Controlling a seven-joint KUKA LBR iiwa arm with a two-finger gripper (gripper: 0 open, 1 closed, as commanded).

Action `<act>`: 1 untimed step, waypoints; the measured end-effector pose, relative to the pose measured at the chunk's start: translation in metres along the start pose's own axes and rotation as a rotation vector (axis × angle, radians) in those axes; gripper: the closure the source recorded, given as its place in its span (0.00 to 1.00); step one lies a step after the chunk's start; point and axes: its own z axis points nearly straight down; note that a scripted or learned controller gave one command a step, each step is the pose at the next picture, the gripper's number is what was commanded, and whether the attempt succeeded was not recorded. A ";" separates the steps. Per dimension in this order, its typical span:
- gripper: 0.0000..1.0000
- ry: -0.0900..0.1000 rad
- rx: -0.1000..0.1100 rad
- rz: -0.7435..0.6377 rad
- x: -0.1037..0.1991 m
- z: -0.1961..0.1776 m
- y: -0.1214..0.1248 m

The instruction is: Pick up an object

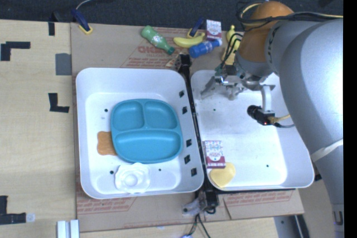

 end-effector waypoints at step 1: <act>0.00 -0.001 0.000 0.001 0.002 0.000 0.000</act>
